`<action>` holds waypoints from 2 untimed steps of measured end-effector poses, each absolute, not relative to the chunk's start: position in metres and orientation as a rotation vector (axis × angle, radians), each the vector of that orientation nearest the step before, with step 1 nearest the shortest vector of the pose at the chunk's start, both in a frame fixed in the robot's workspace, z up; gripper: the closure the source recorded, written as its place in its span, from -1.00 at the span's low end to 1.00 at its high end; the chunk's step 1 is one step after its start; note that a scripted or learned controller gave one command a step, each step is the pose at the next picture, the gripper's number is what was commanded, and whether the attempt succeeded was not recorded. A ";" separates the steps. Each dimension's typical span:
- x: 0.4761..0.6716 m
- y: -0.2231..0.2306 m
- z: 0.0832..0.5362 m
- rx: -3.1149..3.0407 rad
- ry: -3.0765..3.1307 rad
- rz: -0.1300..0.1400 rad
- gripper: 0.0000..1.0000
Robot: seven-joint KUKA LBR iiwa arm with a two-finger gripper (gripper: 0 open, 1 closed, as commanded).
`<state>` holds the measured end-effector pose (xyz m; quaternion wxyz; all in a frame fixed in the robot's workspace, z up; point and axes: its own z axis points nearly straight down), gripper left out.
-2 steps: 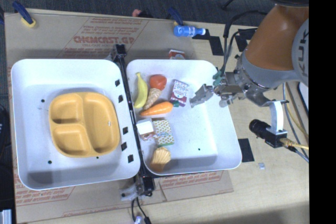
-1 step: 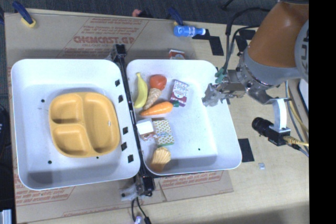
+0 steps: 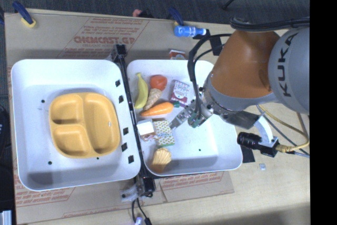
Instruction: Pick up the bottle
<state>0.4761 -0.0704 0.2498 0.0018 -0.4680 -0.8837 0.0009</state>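
Observation:
A small blue bottle-shaped object (image 3: 188,31) with a pale end lies on the cardboard beyond the far edge of the right bin (image 3: 226,158). My gripper (image 3: 182,117) hangs low over the middle of the right bin, well short of that blue object. It sits just right of a carrot (image 3: 157,109) and a green-patterned packet (image 3: 164,133). The grey and orange arm (image 3: 245,71) covers the bin's right part. I see nothing clearly held at the gripper's tip.
The right bin also holds a banana (image 3: 141,90), a tomato (image 3: 158,81), a cone (image 3: 152,97), a pink carton (image 3: 180,92), a cake slice (image 3: 146,129) and a shell-shaped pastry (image 3: 161,158). A yellow divided plate (image 3: 84,124) lies in the left bin (image 3: 26,166). Blue clamps (image 3: 23,13) grip the bench's far edge.

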 end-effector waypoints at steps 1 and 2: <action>0.476 0.000 0.191 -1.453 -2.781 0.003 1.00; 0.477 0.019 0.288 -1.138 -2.929 0.001 1.00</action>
